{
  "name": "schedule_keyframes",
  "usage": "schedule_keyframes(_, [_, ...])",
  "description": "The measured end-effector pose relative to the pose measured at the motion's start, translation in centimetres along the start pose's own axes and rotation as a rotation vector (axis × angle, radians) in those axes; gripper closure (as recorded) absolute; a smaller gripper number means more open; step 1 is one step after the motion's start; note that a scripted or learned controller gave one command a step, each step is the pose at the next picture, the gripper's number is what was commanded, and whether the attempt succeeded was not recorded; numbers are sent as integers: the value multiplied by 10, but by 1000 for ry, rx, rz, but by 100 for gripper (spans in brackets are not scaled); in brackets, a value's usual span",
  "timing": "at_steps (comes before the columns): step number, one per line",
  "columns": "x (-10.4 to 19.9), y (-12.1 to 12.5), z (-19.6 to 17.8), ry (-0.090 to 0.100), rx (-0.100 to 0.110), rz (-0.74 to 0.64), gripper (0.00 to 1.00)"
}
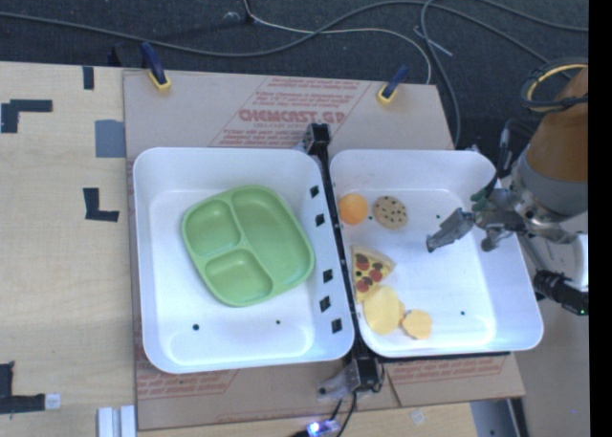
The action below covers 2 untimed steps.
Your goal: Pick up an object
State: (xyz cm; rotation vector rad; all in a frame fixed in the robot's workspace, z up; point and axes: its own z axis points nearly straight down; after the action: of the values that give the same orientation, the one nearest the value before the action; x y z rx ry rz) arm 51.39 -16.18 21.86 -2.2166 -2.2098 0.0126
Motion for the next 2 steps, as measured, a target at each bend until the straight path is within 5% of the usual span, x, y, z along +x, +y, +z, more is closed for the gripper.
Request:
schedule_keyframes(1, [0, 3, -6, -2, -12, -4, 0])
schedule_keyframes(2, [9, -4, 48, -1, -7, -4, 0])
